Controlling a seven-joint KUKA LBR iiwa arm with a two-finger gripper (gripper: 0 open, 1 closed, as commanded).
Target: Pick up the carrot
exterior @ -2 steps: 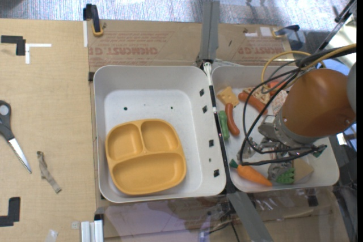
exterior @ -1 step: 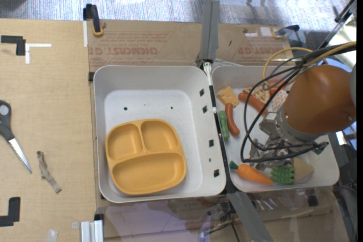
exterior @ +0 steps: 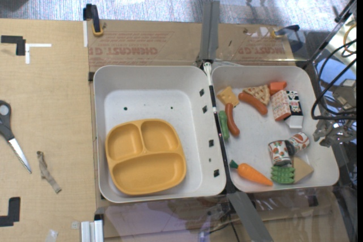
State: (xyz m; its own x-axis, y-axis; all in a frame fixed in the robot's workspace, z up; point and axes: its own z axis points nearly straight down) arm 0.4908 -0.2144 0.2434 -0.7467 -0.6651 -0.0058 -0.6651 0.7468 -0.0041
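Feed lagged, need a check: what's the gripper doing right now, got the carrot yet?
Gripper: cannot be told, at the right bin's right edge. Carrot lies in that bin.

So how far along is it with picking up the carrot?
Nothing looks done yet. The carrot lies on the floor of the right bin, near its front edge, beside a green toy. Nothing is gripping it. The reach, the grasp and the lift are all left.

bench (exterior: 45, 178), two bins (exterior: 148, 81), scissors (exterior: 11, 141)
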